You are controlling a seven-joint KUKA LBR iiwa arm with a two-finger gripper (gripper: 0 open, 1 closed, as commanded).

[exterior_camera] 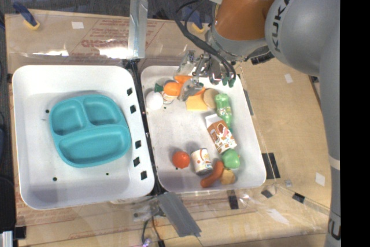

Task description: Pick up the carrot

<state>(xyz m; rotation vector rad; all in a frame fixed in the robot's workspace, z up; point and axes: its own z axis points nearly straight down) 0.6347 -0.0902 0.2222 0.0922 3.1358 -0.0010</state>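
Grey and orange, my arm (272, 14) reaches in from the right and bends down over the far end of the right bin (250, 124), its wrist pointing toward the bin's back wall. The jaws (199, 75) sit low among the toys at that far end, just above an orange piece I take to be the carrot (184, 80), which lies near the back wall beside a round orange fruit (171, 89) and a yellow wedge (196, 102). I cannot tell how far the jaws stand apart or whether they have hold of anything; cables and metal parts crowd the spot. Further along the bin lie a green corn cob (223, 108), a small carton (221, 135), a tomato (181, 159) and a can (201, 160). A teal divided plate (89, 130) rests in the left bin (29, 176).
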